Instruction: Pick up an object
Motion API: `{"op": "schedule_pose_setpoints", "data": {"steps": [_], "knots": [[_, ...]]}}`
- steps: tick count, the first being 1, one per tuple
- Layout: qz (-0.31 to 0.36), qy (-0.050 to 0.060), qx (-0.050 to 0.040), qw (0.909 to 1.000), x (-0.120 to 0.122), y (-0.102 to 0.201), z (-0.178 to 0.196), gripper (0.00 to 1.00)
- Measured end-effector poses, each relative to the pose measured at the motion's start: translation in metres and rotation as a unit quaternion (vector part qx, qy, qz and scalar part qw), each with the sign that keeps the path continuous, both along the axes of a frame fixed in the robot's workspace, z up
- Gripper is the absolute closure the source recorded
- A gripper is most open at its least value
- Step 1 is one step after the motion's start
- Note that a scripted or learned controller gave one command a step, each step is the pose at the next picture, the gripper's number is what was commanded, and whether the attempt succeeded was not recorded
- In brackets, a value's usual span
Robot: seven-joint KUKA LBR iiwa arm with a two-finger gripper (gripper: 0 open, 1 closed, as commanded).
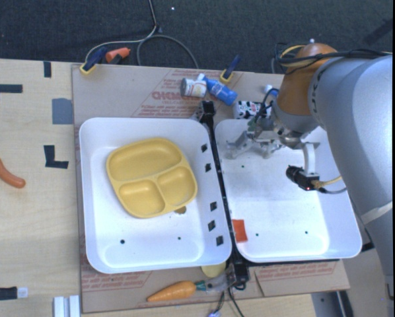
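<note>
Around the two bins I see plenty of clutter on the brown cardboard sheet (118, 98). A blue-and-white plastic bottle (211, 88) lies on its side just beyond the far rims. A small black-and-white patterned item (247, 109) sits close to the gripper, though it is too small for me to identify. A yellow-and-orange clamp (104, 56) grips the sheet's far left corner. An orange toy carrot (174, 290) lies at the near edge, and an orange toy sausage (8, 172) rests well apart on the wooden bench to the left.

The left shallow white bin (92, 197) holds a yellow three-compartment plastic plate (151, 176), with a small dark speck I cannot make out at its near edge. In the right shallow white bin (329, 243), a small orange-red flat block (239, 230) lies in the near left corner, just beside the black strip between the bins.

A pale yellow thing (213, 269) peeks from under the bins' near rims, mostly hidden.

The grey metal gripper (252, 142) sits low over the far left part of the right bin, well apart from the block. Whether it is released or clenched I cannot tell. The grey arm with its orange band (296, 88) is cut off at the right.
</note>
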State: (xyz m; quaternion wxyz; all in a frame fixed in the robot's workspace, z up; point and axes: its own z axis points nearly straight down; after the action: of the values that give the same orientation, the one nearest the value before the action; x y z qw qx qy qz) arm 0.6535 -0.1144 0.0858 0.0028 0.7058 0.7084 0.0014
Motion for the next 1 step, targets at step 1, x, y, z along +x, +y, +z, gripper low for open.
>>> {"op": "schedule_pose_setpoints", "data": {"steps": [1], "knots": [[-0.001, 0.002, 0.0005, 1.0, 0.0158, 0.0178, -0.0006, 0.0]]}}
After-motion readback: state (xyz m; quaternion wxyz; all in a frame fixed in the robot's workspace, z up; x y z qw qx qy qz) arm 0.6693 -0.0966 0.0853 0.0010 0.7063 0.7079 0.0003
